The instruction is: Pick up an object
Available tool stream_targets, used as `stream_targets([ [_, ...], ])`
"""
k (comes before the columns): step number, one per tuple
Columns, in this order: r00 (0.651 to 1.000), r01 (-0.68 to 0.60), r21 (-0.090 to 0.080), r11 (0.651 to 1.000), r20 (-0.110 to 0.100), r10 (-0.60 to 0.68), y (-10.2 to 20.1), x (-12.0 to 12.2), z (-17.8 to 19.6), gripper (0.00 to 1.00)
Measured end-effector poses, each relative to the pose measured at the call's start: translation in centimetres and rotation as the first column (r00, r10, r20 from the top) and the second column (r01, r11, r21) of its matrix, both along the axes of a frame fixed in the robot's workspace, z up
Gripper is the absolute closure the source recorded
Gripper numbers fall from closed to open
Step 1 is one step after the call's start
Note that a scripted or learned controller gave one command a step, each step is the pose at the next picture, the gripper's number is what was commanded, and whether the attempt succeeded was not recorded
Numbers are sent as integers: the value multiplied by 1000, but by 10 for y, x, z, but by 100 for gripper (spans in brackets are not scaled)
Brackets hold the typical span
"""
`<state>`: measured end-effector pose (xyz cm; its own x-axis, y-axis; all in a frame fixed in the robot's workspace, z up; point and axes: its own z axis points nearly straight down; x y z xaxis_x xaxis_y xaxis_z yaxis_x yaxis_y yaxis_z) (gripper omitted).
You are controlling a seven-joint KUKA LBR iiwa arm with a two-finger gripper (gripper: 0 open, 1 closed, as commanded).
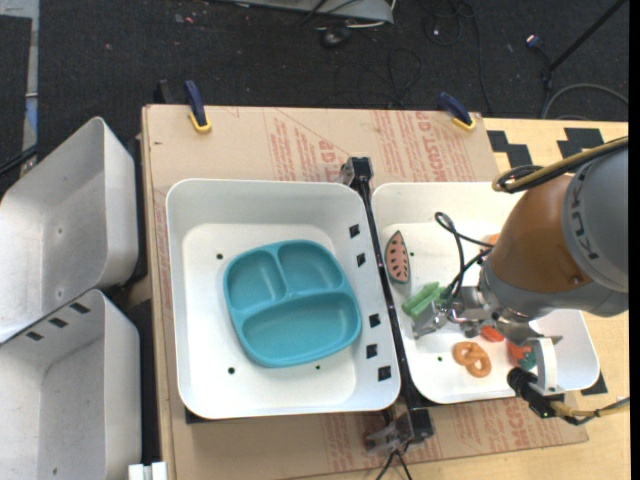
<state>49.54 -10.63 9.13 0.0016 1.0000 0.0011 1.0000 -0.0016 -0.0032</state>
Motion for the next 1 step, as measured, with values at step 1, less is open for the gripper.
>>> stream_targets([
  [1,1000,2,0,1000,2,-2,0,0,11,100],
])
